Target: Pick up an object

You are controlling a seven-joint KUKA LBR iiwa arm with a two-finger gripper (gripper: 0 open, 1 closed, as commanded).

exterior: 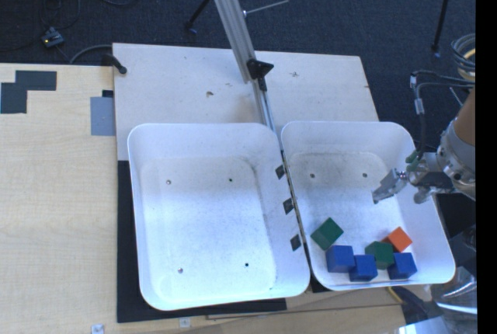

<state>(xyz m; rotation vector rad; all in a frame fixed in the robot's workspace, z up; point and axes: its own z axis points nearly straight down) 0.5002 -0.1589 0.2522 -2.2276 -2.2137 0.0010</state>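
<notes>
Clustering in the lower right of the frame, small cubes (orange (399, 238), two green (327, 232) (380, 252), three blue (339, 258) (363, 268) (401, 266)) lie in the right-hand shallow white bin (342, 140). The orange cube lies nearest, just below the tool (402, 186), which hangs above the bin's right wall, grasping nothing; whether it is released or clenched cannot be told.

One fixed camera looks down at a slant from above the bench (194, 84). It takes in both bins, left (155, 146) and right (388, 134), whole. The arm (466, 146) enters at the view's right edge.
</notes>
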